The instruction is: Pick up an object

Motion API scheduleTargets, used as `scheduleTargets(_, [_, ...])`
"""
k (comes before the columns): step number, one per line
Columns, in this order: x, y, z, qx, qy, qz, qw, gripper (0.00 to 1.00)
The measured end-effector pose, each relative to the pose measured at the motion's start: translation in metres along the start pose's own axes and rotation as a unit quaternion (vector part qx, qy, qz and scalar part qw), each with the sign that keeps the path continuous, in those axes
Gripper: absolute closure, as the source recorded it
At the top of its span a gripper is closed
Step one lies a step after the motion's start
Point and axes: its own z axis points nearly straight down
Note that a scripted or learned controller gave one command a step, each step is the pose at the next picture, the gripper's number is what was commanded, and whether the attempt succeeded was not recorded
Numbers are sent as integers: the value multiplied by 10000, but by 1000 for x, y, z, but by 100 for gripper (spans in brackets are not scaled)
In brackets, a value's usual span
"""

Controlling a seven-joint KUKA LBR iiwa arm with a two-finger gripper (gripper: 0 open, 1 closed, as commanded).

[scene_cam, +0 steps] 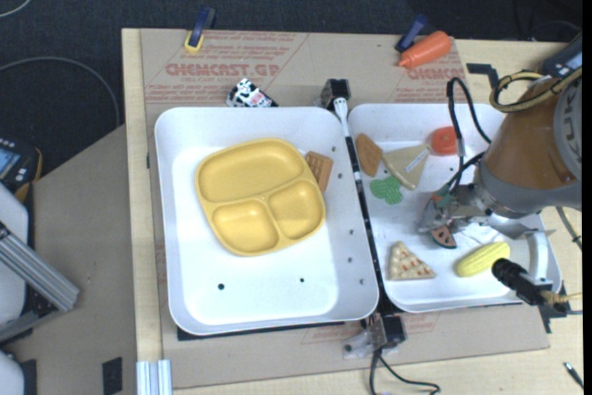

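Camera view: The gripper (442,216) sits low in the right bin (518,293), directly over a small dark-red slice (445,238) with a dark rim, which lies on the bin floor touching the fingertips. Whether the fingers are parted or closed on it cannot be told. Relative to that slice: a yellow corn cob (482,258) lies just right, a pizza wedge (407,263) lower left, a green leafy piece (387,191) upper left. The yellow divided plate (260,195) occupies the left bin (268,305).
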Motion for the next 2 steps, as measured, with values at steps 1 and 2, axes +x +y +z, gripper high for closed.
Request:
scheduleTargets(1, [-9, -4, -50, -24, -14, -5, 10000, 100])
scheduleTargets(2, [0, -5, -98, -26, -10, -22, 10000, 100])
